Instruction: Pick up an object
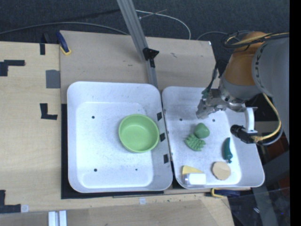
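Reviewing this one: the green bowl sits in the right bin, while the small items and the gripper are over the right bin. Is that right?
Not quite. The camera view shows the green bowl in the left bin, not the right one. The rest holds: the small items, such as the green ball and the tan disc, lie in the right bin, and the gripper is over that bin.

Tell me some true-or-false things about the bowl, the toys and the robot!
1. The green bowl sits in the left bin. True.
2. The gripper is over the left bin. False: it is over the right bin.
3. The bowl is red. False: it is green.
4. A round green toy lies just below the gripper in the camera view. True.
5. The tan disc lies in the bowl. False: it is in the right bin.
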